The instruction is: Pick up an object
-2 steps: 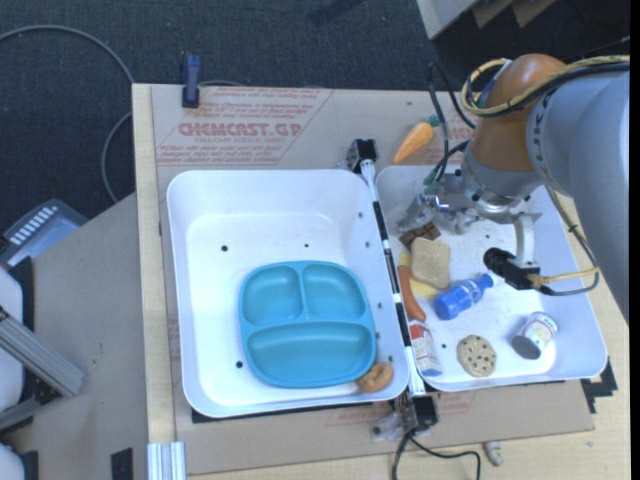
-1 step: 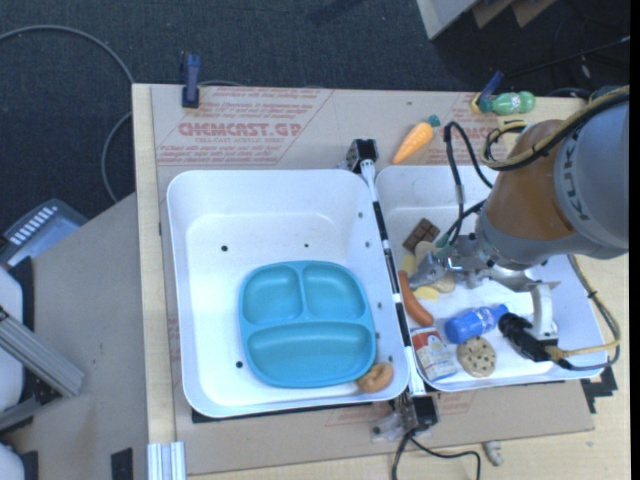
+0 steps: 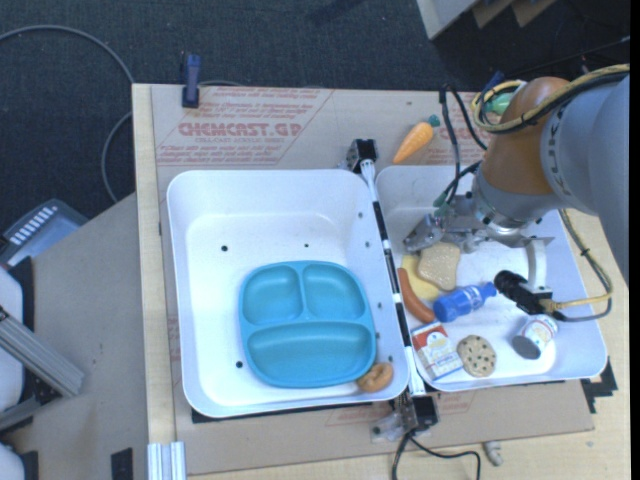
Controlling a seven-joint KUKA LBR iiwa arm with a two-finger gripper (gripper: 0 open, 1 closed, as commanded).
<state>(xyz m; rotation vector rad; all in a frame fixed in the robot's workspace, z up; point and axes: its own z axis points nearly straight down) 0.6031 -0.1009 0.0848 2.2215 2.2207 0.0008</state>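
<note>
In the right bin (image 3: pixel 590 353), the claw (image 3: pixel 452 230) hangs just above the tan bread slice (image 3: pixel 437 265), which lies directly under and slightly nearer than it. Whether it grips anything I cannot tell. The blue bottle (image 3: pixel 462 301) lies beside it, long axis left-right.

You're looking at two bins, left (image 3: pixel 190 208) and right (image 3: pixel 590 353), in smooth white plastic with a slight sheen. The divided blue plate (image 3: pixel 305 323) looks like matt plastic. The bench top (image 3: pixel 250 128) is printed brown cardboard, dull and flat. Beyond it, the floor (image 3: pixel 80 8) reads as dark, rough carpet. The arm's orange band (image 3: pixel 520 143) shines glossy; its grey shell (image 3: pixel 595 138) is smoother, duller.
</note>
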